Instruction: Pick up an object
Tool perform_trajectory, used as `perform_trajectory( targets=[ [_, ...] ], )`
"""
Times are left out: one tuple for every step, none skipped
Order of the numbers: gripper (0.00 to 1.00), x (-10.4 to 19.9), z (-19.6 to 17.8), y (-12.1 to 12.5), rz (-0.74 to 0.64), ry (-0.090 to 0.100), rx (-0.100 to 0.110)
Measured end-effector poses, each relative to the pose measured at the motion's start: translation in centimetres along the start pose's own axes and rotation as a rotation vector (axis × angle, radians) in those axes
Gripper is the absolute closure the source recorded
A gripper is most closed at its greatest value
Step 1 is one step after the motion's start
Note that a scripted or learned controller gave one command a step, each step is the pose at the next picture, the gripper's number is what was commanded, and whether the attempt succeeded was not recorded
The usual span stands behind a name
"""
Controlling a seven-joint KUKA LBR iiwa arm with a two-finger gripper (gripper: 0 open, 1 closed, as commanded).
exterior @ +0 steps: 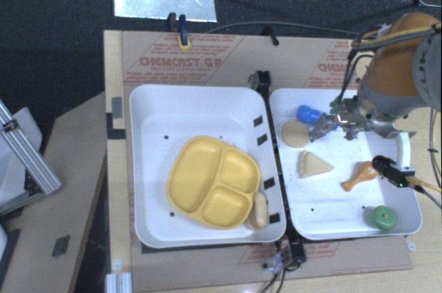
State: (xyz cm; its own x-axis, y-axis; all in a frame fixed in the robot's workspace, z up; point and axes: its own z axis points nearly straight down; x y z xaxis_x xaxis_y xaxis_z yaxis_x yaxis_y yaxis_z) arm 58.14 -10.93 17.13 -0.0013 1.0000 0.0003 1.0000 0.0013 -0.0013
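Dark speckled flooring surrounds a tan worktop (83, 146) that carries two shallow white bins side by side. Inside the left white bin (148, 146) lies a yellow plastic divided plate (207, 177) with three compartments, and a small beige bread-roll-shaped piece (259, 210) rests against the plate's lower right edge. Over the right white bin (407, 215) the grey arm with its orange band (400, 70) reaches in from the right, and the pincer (330, 124) hangs low at the bin's upper left area; whether its tips are apart or together I cannot tell. Just beside it lie a blue cylindrical object (308, 113) and a round tan disc (295, 134), touching or nearly so. Below them sits a pale wedge-shaped piece (314, 164). An orange drumstick-shaped toy (360, 177) lies to the right, and a green round object (384, 217) rests near the bin's lower right corner.
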Motion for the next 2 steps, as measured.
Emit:
perform_trajectory(
  targets=[
    [0.0,-0.6,5.6,0.8,0.0,0.0,0.0],
    [0.0,-0.5,8.8,0.8,0.0,0.0,-0.001]
  ],
)
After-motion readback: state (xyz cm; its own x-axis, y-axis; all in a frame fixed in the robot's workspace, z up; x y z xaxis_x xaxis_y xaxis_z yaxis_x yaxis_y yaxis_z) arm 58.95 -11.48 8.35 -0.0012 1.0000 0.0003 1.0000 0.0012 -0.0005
